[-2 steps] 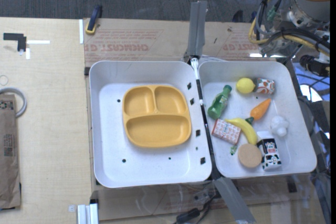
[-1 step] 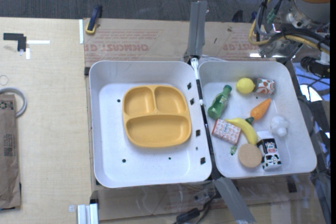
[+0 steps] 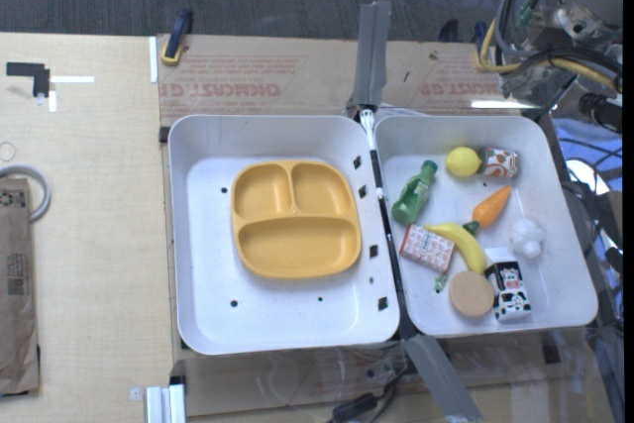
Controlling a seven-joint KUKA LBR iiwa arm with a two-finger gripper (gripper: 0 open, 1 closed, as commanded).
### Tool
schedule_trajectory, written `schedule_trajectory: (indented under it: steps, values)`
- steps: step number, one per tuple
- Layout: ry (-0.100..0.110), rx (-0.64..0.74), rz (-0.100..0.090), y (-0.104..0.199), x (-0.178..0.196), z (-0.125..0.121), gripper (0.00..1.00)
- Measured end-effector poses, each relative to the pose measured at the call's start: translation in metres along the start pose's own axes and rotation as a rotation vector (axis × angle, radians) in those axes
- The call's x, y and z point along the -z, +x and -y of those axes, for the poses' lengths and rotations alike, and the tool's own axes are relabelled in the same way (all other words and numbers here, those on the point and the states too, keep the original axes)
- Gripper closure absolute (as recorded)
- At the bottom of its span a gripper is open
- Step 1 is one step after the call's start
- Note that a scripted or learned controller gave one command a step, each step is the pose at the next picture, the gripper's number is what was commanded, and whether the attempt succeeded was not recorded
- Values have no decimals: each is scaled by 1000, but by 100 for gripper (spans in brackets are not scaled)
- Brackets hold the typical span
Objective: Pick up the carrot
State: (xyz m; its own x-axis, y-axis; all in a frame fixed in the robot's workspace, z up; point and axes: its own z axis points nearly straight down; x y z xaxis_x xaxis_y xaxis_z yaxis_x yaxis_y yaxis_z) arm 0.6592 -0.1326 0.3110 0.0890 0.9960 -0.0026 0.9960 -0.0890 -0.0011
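Wooden surface (image 3: 79,213) carries two white bins. We see the carrot (image 3: 491,205) lying free in the right bin (image 3: 580,307), just right of the banana (image 3: 466,244), below the lemon (image 3: 463,161). End effector state: we cannot tell.

Single fixed camera above the bench (image 3: 89,213), looking down at a slant; both white bins (image 3: 188,243) in frame.
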Motion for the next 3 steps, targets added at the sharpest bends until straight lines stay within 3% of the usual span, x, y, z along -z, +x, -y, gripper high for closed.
schedule_trajectory:
  steps: [2,3]
  values:
    - [-1,156,0,59,11,5,100]
    - [2,264,0,86,-19,8,100]
